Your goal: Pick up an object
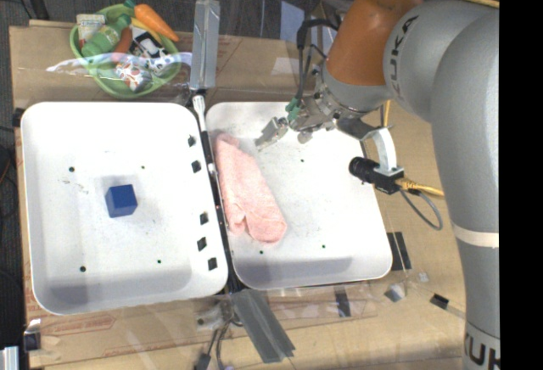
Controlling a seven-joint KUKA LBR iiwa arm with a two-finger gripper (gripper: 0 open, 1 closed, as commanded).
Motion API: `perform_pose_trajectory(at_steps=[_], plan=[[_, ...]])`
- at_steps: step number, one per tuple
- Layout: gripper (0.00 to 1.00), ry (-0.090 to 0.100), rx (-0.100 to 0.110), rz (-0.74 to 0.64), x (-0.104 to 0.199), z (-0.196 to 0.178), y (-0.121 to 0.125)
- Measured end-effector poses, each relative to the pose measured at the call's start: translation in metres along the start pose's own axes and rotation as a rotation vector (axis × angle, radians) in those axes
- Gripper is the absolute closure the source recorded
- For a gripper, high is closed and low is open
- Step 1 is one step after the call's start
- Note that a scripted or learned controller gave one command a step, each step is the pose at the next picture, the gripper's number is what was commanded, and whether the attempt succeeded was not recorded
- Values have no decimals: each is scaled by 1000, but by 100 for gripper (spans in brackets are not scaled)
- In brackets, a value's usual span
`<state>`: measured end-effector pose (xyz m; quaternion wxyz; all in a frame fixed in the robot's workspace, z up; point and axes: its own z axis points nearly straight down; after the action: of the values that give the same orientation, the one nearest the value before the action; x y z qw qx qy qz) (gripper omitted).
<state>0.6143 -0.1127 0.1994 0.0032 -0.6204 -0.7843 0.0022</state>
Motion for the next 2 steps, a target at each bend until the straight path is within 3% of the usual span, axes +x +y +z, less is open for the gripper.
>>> perform_pose_trajectory(at_steps=[1, 2], plan=[[0, 0, 0, -10, -4, 72, -56], [0, 1, -1, 25, 24, 111, -113]])
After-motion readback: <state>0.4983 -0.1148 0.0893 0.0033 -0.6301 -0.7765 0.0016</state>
